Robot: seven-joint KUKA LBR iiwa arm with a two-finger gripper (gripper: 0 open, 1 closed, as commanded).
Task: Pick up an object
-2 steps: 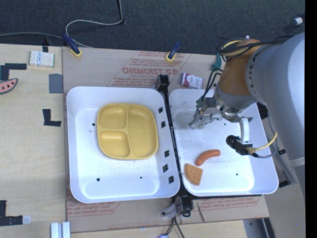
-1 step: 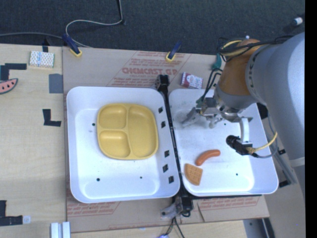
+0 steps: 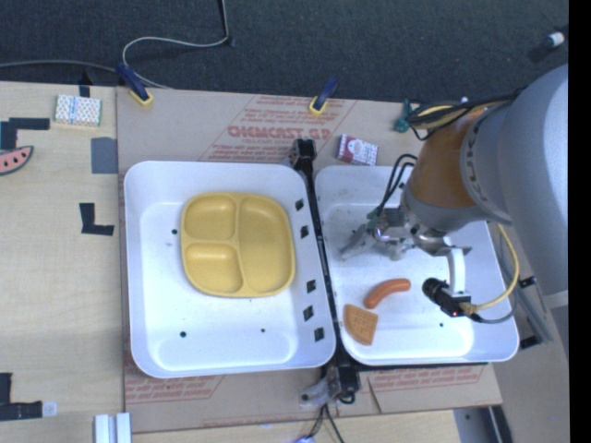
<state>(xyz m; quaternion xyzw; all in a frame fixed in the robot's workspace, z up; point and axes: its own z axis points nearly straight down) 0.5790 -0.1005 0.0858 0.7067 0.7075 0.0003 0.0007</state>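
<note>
Progress on the pick looks slight so far, judging by how things lie: the gripper (image 3: 358,240) hangs low over the right bin (image 3: 489,344), in its left-hand middle, with two pale fingers (image 3: 351,245) spread apart and nothing visible between them. Candidates for the grasp sit in the same bin, nearer the front: an orange-red sausage (image 3: 386,292) lies just right of and below the fingertips, apart from them, and a tan cracker-like piece (image 3: 361,324) rests just beyond it toward the front wall (what it is exactly is hard to tell). Neither appears touched. The left bin (image 3: 148,340) bears a yellow divided plate (image 3: 237,244), well apart from the gripper and across the wall between the bins. What remains, I judge, is nearly everything: settling over one item, closing on it, and lifting it free of the bin floor.
</note>
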